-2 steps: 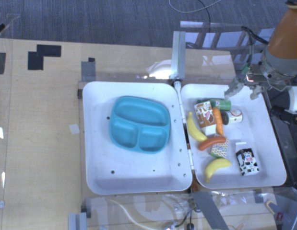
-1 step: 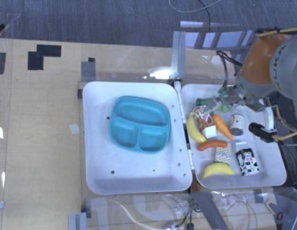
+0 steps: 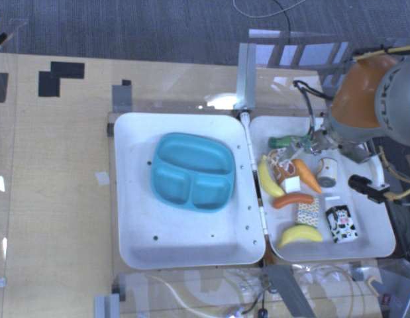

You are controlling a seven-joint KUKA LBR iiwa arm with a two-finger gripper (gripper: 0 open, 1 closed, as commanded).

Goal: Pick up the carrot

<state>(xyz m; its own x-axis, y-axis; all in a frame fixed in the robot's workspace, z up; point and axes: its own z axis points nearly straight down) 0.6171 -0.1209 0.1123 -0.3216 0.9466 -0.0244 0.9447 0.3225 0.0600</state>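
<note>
At the bottom edge of the frame, nearest the camera, loose cables point(image 3: 191, 300) and bracket hardware trail across the tabletop point(image 3: 52, 211) just below the 2 white bins. The left bin point(image 3: 135, 244), in the middle of the frame, carries a blue divided plate point(image 3: 191, 171) with 3 compartments. The right bin point(image 3: 383, 244) holds the clutter: a yellow banana point(image 3: 301, 234) at its lower middle, a patterned sponge-like block point(image 3: 308, 211) above that, a black-and-white spotted box point(image 3: 342, 223) to the right, a reddish sausage point(image 3: 292, 201), a second banana point(image 3: 269, 177) along the left wall, a pretzel-printed packet point(image 3: 280, 163), a small white cube point(image 3: 290, 185), a small can point(image 3: 327, 171) lying on its side and a green item point(image 3: 279, 142) near the top. The carrot point(image 3: 307, 175) lies on the bin floor in the upper middle of this bin, slanting from upper left to lower right, between the packet and the can, its lower end near the sausage. The claw point(image 3: 315, 142) sits just above the carrot's upper end, at the tip of the grey arm with its orange band point(image 3: 356, 98) in the upper right; whether it is released or clenched I cannot tell, as it is too small and cluttered here. Nothing shows the carrot being held. As I judge it, the approach is roughly made, while the descent, the grasp and the lift are all left to do.
</note>
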